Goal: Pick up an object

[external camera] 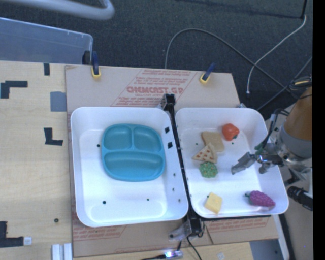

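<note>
While near broccoli [208, 170], pincer [242, 164] seemingly empty, apart

From my station the arm [299, 124] is cut off at three o'clock, so I get little beyond its orange band and wrist. The pincer [252, 163] is small and dark against the right bin [254, 116]; I can't make out how its jaws stand. The toast slice [213, 140] lies partly under the cracker wedge [205, 154]. At twelve o'clock a clear plastic box [43, 43] and a grey tube [96, 7] run off the edge.
</note>
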`<move>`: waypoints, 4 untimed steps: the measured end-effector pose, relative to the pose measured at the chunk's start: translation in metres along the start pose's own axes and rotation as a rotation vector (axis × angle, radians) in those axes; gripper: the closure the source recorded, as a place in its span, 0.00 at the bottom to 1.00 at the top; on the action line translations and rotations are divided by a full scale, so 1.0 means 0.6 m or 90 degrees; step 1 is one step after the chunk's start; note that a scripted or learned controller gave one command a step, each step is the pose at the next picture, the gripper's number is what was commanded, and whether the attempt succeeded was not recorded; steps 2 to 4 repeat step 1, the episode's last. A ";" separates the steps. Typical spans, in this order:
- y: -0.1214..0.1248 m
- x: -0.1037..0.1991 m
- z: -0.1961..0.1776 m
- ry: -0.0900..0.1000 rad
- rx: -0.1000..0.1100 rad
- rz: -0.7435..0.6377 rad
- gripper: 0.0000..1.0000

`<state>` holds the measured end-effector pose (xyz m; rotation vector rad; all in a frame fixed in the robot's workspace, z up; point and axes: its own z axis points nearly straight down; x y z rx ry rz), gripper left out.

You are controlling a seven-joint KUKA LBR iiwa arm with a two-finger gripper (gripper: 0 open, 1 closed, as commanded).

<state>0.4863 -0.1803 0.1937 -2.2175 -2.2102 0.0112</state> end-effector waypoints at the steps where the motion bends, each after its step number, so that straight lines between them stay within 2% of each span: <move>1: 0.004 0.001 -0.007 -0.001 -0.006 -0.002 0.00; 4: 0.004 0.001 -0.007 -0.001 -0.006 -0.002 0.00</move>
